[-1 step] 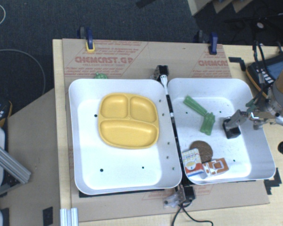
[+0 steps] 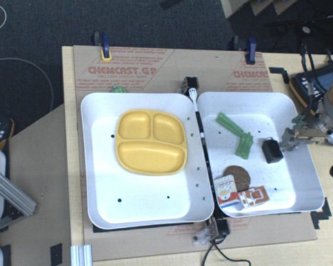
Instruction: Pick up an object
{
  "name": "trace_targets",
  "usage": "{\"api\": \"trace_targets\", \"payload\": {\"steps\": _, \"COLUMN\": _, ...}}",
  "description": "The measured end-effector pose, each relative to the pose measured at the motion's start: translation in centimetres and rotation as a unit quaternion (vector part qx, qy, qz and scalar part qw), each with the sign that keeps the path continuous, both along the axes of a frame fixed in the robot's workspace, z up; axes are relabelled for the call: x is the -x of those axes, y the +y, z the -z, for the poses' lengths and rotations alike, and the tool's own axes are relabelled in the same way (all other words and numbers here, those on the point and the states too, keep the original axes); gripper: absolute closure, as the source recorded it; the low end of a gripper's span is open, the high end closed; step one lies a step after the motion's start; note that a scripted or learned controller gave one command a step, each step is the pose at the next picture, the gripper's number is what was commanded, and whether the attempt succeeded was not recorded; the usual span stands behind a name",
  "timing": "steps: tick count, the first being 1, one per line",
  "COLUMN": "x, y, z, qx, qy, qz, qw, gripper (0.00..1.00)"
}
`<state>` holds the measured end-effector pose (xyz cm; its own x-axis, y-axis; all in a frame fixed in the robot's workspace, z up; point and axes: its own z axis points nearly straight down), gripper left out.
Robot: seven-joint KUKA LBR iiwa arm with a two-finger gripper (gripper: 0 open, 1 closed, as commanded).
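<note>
I see two white bins side by side on the bench. The left bin (image 2: 100, 193) holds a yellow divided plate (image 2: 151, 142), lying flat toward its back half.

In the right bin (image 2: 299, 195) there are several things. Two green pieces (image 2: 237, 134) lie near the middle, touching end to end — one long and slanted, one shorter below it. A small black block (image 2: 272, 150) sits to their right. Near the front edge lie a brown disc (image 2: 238, 177), a small carton (image 2: 225, 189) just left of it, and a red-and-white packet (image 2: 253, 197) beside that; the three overlap or touch.

The gripper (image 2: 291, 137) comes in low over the right bin's right rim, just beside the black block. Whether it touches the block I can't say — the metal parts blur together there, and I cannot tell whether the gripper is apart or closed. Nothing is visibly held in it.
</note>
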<state>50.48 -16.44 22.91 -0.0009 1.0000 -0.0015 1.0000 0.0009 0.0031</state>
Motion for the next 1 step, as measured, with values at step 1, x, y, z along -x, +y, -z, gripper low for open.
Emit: {"api": "trace_targets", "payload": {"steps": 1, "x": -7.43, "y": -1.0, "z": 0.91, "qx": 0.0003, "qy": -0.001, "qz": -0.001, "qw": 1.0, "gripper": 1.0}}
